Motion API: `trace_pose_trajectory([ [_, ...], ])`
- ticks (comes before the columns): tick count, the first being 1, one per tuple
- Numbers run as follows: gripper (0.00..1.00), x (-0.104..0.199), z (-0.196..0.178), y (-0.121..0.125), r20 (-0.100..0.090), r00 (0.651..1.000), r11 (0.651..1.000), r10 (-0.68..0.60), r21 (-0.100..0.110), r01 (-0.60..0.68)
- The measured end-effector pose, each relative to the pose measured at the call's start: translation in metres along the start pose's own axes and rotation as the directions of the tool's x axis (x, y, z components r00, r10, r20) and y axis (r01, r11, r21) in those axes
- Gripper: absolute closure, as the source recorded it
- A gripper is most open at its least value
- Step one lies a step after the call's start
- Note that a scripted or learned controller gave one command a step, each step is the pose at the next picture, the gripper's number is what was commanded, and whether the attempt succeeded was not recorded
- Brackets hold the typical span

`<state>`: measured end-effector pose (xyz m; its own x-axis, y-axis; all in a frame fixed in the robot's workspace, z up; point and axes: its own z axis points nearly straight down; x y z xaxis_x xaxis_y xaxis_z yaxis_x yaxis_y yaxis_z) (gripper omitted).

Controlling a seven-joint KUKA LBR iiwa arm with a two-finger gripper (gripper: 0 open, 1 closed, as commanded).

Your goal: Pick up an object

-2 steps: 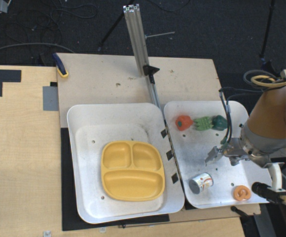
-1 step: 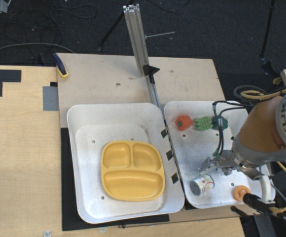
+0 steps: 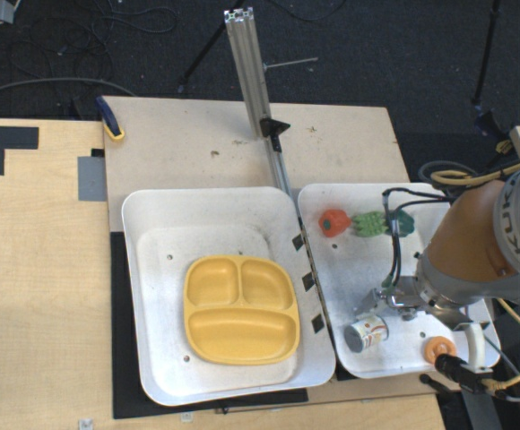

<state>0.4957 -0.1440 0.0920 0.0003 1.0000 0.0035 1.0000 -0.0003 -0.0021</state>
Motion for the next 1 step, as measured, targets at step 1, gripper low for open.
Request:
trace_pose_trajectory([
  [1, 1.0, 0.0, -0.0122, 0.0024, -0.001, 1.0, 1.0, 0.003, -0.007, -0.003],
])
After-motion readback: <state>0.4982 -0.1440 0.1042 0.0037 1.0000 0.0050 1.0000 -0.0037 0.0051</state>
